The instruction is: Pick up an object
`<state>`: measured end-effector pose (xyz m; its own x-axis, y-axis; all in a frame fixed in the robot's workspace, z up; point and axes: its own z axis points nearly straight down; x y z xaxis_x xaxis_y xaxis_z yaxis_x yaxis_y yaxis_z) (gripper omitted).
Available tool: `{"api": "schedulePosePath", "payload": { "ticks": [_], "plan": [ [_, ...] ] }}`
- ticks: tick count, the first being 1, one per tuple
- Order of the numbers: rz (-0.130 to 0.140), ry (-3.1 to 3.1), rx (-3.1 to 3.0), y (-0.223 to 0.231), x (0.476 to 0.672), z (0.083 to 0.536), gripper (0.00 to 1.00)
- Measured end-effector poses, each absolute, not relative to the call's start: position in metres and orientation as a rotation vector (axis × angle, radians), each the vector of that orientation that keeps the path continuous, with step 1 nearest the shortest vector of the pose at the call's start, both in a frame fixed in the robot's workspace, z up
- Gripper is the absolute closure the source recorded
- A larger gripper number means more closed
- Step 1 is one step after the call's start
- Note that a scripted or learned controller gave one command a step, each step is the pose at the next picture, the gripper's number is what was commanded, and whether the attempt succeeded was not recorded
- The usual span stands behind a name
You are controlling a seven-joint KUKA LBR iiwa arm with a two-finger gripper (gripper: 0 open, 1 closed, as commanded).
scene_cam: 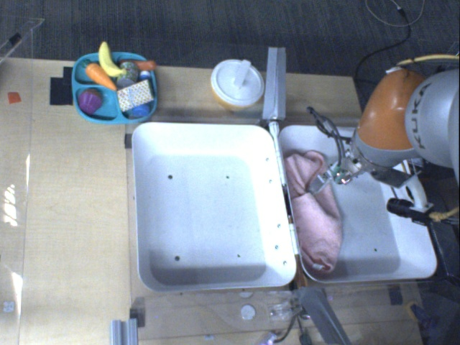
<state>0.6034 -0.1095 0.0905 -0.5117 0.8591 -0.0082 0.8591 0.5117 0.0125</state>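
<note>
A pink cloth [315,213] lies crumpled along the left side of the right bin [388,257], stretching from the bin's far left corner toward its near edge. My gripper [321,183] is low over the cloth's upper part, its dark tip touching or just above the fabric. The arm with its orange band [388,117] reaches in from the right above the bin.
The left bin [208,200] sits beside the right one, split off by a grey divider [282,192]. Behind the bins stand a blue tray of toy food [115,85] and a yellow bowl with a white lid [237,83]. Cables run at the right.
</note>
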Motion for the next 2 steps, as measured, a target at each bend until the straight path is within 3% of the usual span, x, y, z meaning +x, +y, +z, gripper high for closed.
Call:
{"api": "schedulePosePath", "payload": {
  "ticks": [1, 2],
  "plan": [
    [0.019, 2.714, 1.537, -0.108, 0.607, 0.104, 1.0],
    [0.01, 2.386, 2.031, -0.049, 0.649, 0.188, 1.0]
  ]
}}
